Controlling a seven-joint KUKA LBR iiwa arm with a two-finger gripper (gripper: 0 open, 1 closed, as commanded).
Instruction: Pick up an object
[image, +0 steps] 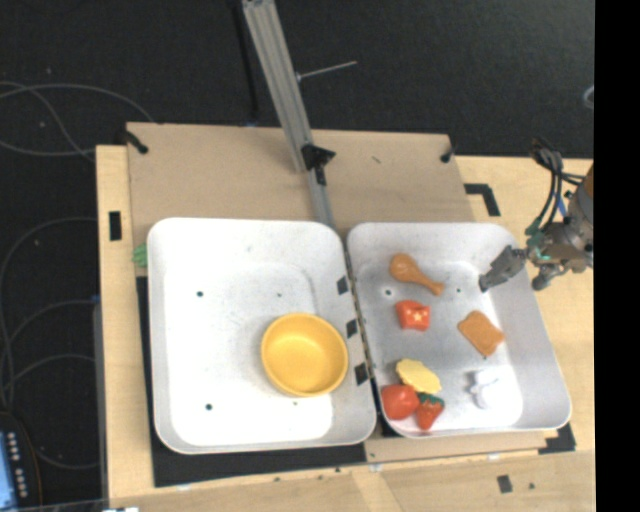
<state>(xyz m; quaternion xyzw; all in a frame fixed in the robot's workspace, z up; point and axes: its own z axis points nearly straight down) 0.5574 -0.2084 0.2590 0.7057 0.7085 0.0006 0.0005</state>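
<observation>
While the gripper (522, 262) sits over the right-hand rim of the right bin (545, 350), its two dark fingers stand spread apart with nothing between them; one finger (500, 268) reaches leftward over the bin floor, the other (543, 278) points down near the rim. No object is grasped, so the pick is judged not yet begun.

Nearest candidates, working outward from the gripper:

1. Orange block (481, 332) lies just below and slightly left of the fingers, apart from the other items. It is judged the simplest target: clear space on all sides.
2. Drumstick (414, 273) lies to the left, at about finger level, with its thin end pointing back toward the gripper.
3. Red piece (413, 316) sits further left and below.
4. Small white object (484, 388) lies well below, hard to tell from the bin floor.
5. Yellow piece (418, 376), tomato (398, 401) and strawberry (429, 412) cluster at the far lower left, touching or nearly so; avoid them, since a closing finger would likely strike a neighbour.

Farthest left, a yellow bowl (304, 354) rests in the left bin (200, 260).

Recommended: centre the open fingers over the block, align the closing line across its narrower side, descend vertically, then close.
</observation>
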